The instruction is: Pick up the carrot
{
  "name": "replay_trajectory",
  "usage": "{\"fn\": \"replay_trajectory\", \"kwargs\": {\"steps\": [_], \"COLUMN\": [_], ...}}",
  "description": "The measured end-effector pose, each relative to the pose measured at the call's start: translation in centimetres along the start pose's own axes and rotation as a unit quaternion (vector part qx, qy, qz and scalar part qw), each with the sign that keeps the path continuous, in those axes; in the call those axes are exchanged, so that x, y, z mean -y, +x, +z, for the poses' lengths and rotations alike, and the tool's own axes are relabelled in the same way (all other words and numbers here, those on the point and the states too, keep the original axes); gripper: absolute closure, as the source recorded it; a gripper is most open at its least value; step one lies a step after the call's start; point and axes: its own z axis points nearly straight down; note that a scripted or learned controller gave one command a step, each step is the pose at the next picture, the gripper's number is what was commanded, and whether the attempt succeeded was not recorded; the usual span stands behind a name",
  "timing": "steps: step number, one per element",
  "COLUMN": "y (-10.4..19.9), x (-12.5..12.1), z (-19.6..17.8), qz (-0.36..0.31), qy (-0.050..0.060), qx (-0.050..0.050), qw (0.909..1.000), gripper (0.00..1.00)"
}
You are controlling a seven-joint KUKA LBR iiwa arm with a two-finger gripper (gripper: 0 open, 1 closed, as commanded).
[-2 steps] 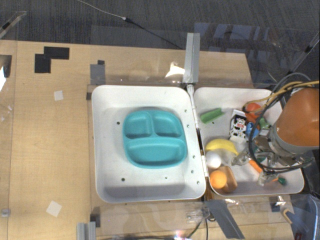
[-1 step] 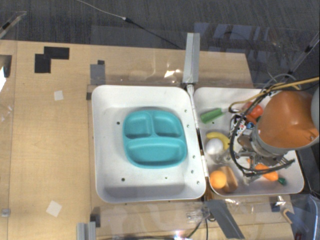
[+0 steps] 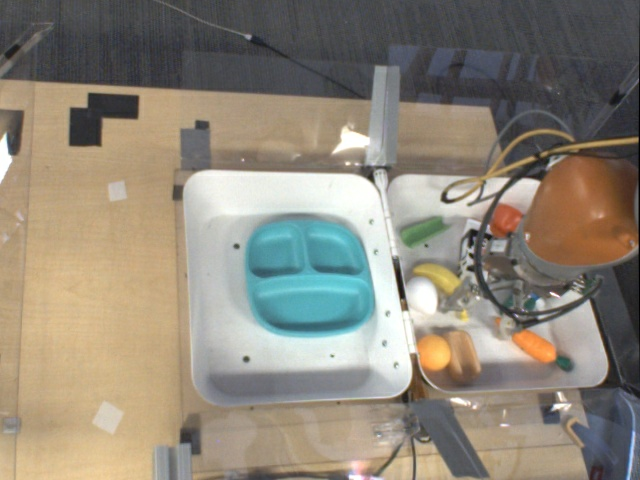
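2 shallow white bins are seen side by side on the wooden bench. The left bin (image 3: 210, 298) holds a teal divided plate (image 3: 308, 273) w/ 3 compartments, lying flat near the bin's middle. The right bin (image 3: 598, 368) holds the food items. The carrot (image 3: 537, 347), orange w/ a green tip, is seen lying near the bin's front right corner, tilted, apart from the other items. A green pod-like item (image 3: 423, 231) lies toward the back left of that bin. A banana (image 3: 437, 276) lies below it, w/ a white egg (image 3: 422, 296) just beside it on the left. At the front left, an orange fruit (image 3: 433, 353) is touching a brown bread-like piece (image 3: 463, 356). A small red item (image 3: 506, 217) is partly hidden by the arm. The arm's orange band (image 3: 585, 213) is seen over the bin's right half, w/ cables around it. The gripper (image 3: 497, 296) is placed above the bin floor, between banana and carrot, up-left of the carrot; whether it's open or closed can't be told, and nothing is seen held.
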Motion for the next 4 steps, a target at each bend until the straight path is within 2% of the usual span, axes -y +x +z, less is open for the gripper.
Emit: {"fn": "replay_trajectory", "kwargs": {"steps": [1, 2, 3, 4], "y": [0.0, 6.1, -2.0, -3.3], "x": [0.0, -0.7, -6.0, -1.7], "z": [0.0, 0.0, -0.1, 0.0], "qz": [0.000, -0.066, -0.026, -0.108], "qy": [0.000, 0.000, 0.001, -0.001], "qx": [0.000, -0.001, 0.002, 0.000], "qw": [1.0000, 0.9978, 0.9997, 0.9941], "gripper": [0.00, 0.00, 0.00, 0.00]}}
